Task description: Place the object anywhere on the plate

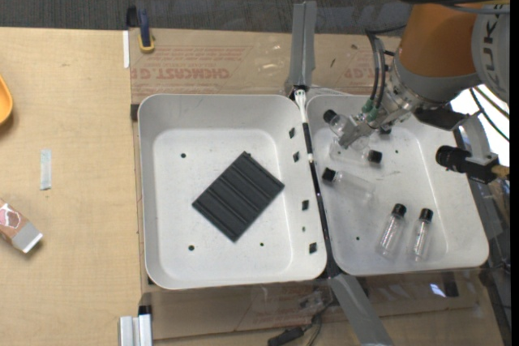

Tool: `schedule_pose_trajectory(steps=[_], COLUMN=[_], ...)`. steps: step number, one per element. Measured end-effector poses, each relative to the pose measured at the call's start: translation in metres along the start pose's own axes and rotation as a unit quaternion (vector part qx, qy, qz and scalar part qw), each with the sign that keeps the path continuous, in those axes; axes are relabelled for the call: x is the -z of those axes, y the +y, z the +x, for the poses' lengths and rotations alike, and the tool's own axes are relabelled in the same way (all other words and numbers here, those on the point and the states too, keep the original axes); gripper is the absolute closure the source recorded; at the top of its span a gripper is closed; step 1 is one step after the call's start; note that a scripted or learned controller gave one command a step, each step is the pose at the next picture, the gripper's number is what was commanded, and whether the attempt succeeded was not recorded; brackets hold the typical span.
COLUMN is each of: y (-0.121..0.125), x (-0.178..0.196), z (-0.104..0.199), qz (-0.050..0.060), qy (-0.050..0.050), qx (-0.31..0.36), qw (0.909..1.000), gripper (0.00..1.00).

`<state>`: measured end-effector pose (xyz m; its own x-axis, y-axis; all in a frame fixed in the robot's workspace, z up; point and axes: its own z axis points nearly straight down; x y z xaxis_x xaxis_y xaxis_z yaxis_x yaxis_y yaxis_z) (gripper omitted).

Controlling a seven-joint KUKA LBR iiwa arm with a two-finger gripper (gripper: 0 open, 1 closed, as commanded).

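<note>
Taking the dark ribbed plate [238,196] as the landmark, an orange object [4,103] sat far to its left at the bench edge, cut off by the frame. Nearer, but well left of the plate and outside its bin, lay a small grey strip [45,169], and below that a brown and white packet [18,227]. The plate itself lay flat and turned diagonally in the middle of the left bin [162,255], with nothing resting on it. Right of the plate, past the divider between the bins, the right bin [454,255] held several clear vials with black caps. One vial [346,176] lay on its side closest to the plate, and two more vials [405,232] lay side by side further right and lower. The gripper [354,130] hung over the upper part of the right bin, up and right of the plate, among small black caps [374,155]; whether its fingers were wide or narrow could not be told
</note>
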<state>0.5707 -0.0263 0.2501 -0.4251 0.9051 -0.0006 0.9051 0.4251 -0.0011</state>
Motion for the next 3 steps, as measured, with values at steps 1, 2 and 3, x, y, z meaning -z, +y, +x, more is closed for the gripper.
schedule_pose_trajectory(steps=[1, 2, 3], y=[0.049, 0.081, 0.081], x=[-0.011, -0.044, -0.044], z=[0.065, 0.131, 0.130], qz=[0.001, 0.001, 0.001], qy=[0.000, 0.000, 0.000], qx=[0.004, 0.121, 0.121], qw=[1.0000, 0.9926, 0.9926], gripper=[1.00, 1.00, 0.00])
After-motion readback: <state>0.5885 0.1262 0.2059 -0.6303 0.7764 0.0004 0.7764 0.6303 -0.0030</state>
